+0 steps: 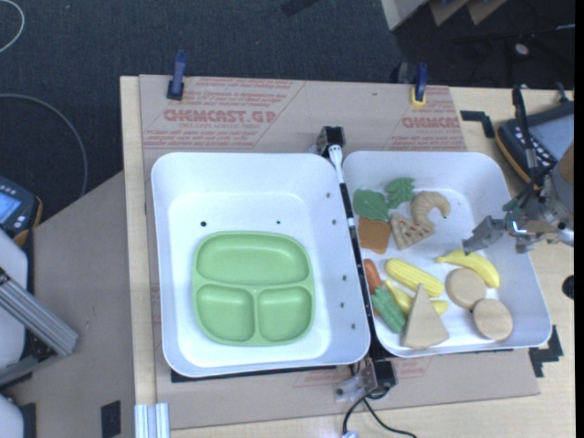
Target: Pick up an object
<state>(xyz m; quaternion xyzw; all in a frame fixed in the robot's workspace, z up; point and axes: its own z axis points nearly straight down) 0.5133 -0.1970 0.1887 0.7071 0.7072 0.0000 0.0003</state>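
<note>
Two shallow white plastic bins sat side by side on a cardboard-covered bench, the left bin [173, 245] holding a light green three-compartment plastic tray [254, 286] near its middle. The right bin [474, 167] held a scatter of toy foods: a dark green leafy piece [399, 189] and a flatter green piece [370, 203] at the far left, a tan curled croissant shape [431, 205] just right of them, a brown waffle-like wedge [410, 230], an orange-brown block [374, 234], a yellow corn cob [413, 276], a green pod [389, 307] near the dividing wall, a pale tan cheese-like wedge [423, 322] at the near edge, two round beige cookies [465, 287] [493, 318], and a yellow banana [474, 265]. The grey gripper [481, 236] reached in from the right side and hung above the right bin, its tip just beyond the banana and apparently not touching it; nothing lay between its fingers, though how wide they stood could not be told from this angle
</note>
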